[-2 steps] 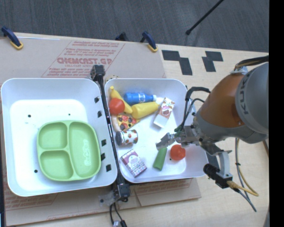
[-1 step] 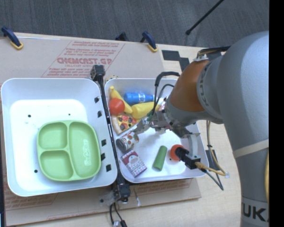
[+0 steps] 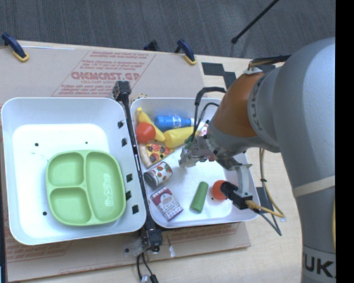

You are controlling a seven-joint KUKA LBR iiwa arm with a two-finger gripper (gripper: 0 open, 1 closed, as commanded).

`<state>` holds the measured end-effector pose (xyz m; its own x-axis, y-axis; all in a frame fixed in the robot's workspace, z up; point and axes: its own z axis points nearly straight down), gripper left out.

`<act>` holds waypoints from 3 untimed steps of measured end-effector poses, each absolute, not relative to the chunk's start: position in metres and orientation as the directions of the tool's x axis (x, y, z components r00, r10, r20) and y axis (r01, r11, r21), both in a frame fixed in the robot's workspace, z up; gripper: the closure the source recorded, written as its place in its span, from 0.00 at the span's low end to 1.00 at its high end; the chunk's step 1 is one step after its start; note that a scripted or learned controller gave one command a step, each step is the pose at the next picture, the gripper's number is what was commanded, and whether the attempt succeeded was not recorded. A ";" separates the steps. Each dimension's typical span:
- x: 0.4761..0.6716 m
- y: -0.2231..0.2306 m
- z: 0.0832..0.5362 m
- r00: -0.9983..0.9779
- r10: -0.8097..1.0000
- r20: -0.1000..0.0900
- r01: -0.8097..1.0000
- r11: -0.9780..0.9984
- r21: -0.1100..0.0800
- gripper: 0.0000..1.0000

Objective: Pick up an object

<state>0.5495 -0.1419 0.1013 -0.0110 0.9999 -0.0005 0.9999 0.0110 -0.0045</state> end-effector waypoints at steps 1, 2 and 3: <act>0.558 -0.197 0.139 -0.004 1.000 0.000 1.000 0.004 0.000 1.00; 0.558 -0.196 0.139 -0.005 1.000 0.001 1.000 0.005 -0.001 0.00; 0.476 -0.132 0.101 -0.006 1.000 0.002 1.000 0.006 -0.004 0.00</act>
